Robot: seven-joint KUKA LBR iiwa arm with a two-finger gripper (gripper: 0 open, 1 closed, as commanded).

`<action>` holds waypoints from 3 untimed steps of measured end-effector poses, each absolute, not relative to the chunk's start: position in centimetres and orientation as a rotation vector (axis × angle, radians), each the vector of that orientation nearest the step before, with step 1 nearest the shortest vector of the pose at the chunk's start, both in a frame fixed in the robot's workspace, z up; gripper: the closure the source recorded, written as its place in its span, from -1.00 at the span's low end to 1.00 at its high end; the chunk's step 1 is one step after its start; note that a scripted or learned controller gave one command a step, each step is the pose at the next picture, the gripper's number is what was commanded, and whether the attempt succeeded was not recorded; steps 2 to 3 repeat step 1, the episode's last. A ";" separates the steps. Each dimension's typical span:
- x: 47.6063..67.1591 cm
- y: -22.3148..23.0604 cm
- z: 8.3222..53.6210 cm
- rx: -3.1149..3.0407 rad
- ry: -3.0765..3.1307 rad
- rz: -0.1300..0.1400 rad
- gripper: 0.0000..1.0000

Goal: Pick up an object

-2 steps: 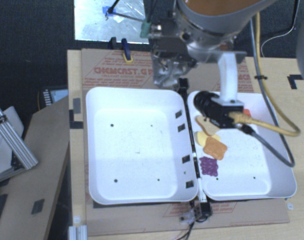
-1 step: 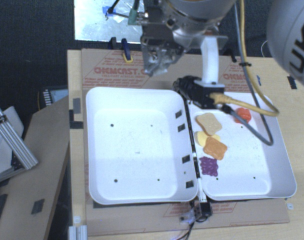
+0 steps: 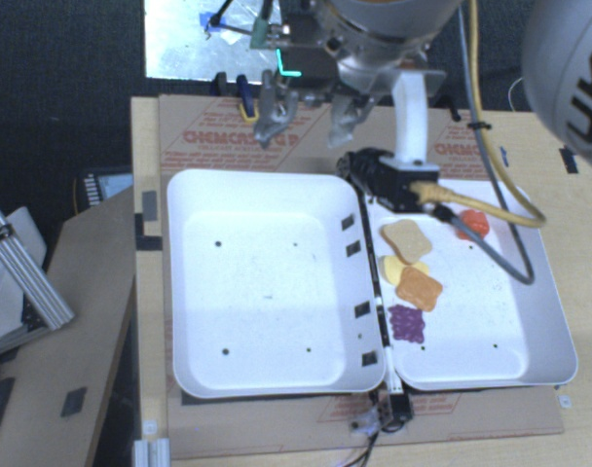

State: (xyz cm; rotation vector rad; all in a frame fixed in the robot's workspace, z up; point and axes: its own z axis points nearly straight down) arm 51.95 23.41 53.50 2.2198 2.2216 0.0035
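My gripper (image 3: 308,125) hangs high above the back edge of the left bin (image 3: 267,280), its two metal fingers (image 3: 275,123) spread apart with nothing between them. In the right bin (image 3: 491,329) lie a tan bread slice (image 3: 407,240), an orange cracker-like piece (image 3: 419,287) partly over a yellow piece (image 3: 393,269), a purple grape bunch (image 3: 407,323), and a red-orange item (image 3: 473,224) near the back. All of them sit well to the right of and below the gripper.
A black cable mount and a yellow hose (image 3: 471,207) run over the back of the right bin. The bins rest on cardboard (image 3: 208,134). A metal frame (image 3: 23,270) stands at the far left.
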 end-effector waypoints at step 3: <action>52.0 23.4 54.7 2.219 2.222 0.009 1.00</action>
